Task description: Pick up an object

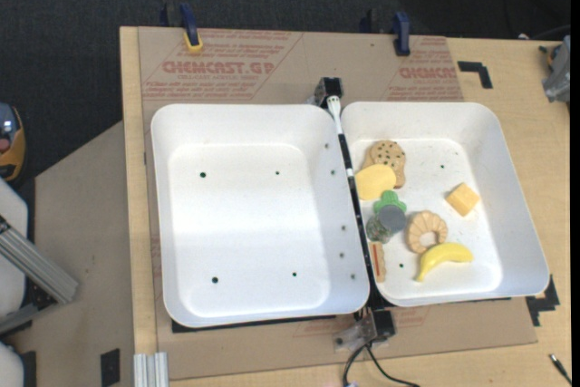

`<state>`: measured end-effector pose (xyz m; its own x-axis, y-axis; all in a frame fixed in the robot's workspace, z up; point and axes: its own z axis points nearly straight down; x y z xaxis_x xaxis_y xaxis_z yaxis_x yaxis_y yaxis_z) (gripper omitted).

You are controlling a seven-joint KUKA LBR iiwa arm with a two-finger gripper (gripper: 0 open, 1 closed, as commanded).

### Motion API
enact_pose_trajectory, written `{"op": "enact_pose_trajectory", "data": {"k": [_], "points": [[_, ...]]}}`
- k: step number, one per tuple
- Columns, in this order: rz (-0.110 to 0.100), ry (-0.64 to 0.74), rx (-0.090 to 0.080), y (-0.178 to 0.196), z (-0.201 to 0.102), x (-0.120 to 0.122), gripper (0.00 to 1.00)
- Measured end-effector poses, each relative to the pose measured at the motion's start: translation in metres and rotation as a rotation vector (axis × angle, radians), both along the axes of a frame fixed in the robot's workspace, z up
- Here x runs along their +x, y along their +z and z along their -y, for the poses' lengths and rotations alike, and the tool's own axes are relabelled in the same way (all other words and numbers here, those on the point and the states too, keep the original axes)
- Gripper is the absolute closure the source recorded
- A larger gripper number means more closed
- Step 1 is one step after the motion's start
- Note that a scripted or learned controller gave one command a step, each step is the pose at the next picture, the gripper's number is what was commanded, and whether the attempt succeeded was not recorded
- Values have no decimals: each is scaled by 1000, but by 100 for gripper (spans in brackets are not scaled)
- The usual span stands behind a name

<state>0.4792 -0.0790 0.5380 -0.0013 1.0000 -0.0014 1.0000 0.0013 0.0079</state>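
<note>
Objects to pick from all sit in the right bin (518,195). From where I stand, the left bin (172,195) is the farthest thing from the tool on the worktop (272,59).

Working back toward the tool, a cluster comes first, close against the wall shared by the two bins. It is made up of a cookie (387,155), a yellow round piece (373,182) touching it, a green piece (390,199), a grey lump (390,220) and a thin orange stick (378,260).

Nearer the tool come a ring-shaped pastry (426,231) and a banana (444,256), which are touching or almost so. The banana's long axis runs across the bin, tilted slightly up at the end nearer the tool.

The cheese block (463,199) is nearest the tool and stands apart from everything else. I'd judge it the easiest target.

At the far right edge a grey part that I take for the tool (560,68) hangs outside the bin, beyond its far corner. Every object lies away from it, toward the near side and into the bin. I cannot tell whether it is spread or pressed together, and the arm's pose is cut off at the edge.
</note>
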Motion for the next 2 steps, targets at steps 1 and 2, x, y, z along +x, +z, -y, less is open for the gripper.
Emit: {"op": "enact_pose_trajectory", "data": {"k": [1, 2], "points": [[-4, -9, -3, -3, 84, 0, 100], [-18, 2, 4, -132, 28, 4, 100]]}}
